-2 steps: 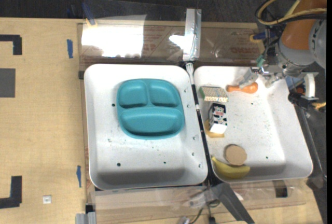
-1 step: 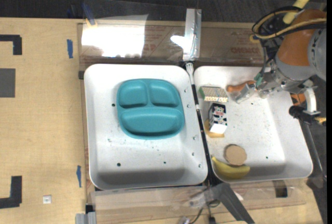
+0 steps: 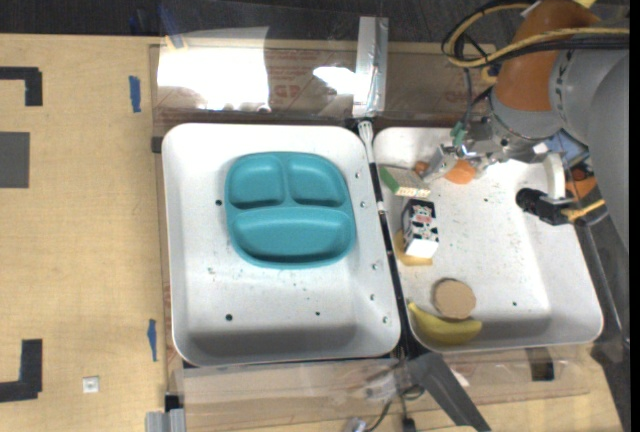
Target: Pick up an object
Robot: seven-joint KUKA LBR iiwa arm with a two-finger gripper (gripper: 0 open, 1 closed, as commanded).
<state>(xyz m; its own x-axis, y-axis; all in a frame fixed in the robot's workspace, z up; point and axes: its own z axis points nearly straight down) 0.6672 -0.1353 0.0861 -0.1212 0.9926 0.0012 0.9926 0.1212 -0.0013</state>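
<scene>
My gripper (image 3: 462, 152) hangs over the back of the right bin (image 3: 520, 280), reaching in from the right. An orange object (image 3: 460, 174) lies just below it, touching or nearly touching the gripper tip; I cannot tell whether it is gripped. Along the bin's left side lie a small white box with black and red marks (image 3: 422, 218), a yellow block (image 3: 414, 256) and a small green-and-tan piece (image 3: 411, 191). A brown round disc (image 3: 455, 297) and a yellow banana (image 3: 445, 327) rest near the front edge.
The left bin (image 3: 200, 300) holds a teal divided plate (image 3: 289, 206) in its middle. A clear plastic sheet and a taped upright (image 3: 370, 65) stand behind the bins. Bare bin floor shows at the right bin's middle and right.
</scene>
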